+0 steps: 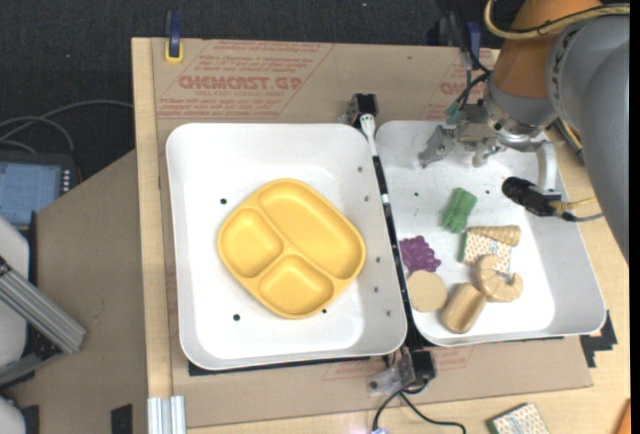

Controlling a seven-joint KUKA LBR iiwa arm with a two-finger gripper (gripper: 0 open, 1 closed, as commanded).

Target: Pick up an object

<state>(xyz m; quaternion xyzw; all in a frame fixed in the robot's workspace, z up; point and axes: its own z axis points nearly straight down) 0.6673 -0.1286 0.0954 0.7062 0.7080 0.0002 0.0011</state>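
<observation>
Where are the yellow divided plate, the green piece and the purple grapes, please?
yellow divided plate (290,247): camera view, middle ridge where its compartments meet.
green piece (460,209): camera view, middle of its body.
purple grapes (418,252): camera view, centre of the cluster.

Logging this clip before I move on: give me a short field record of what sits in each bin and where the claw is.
left bin: yellow divided plate
right bin: green block, purple grapes, patterned wedge, tan round pieces
claw: above the far end of the right bin, nothing seen between its fingers
items lifted: none
</observation>
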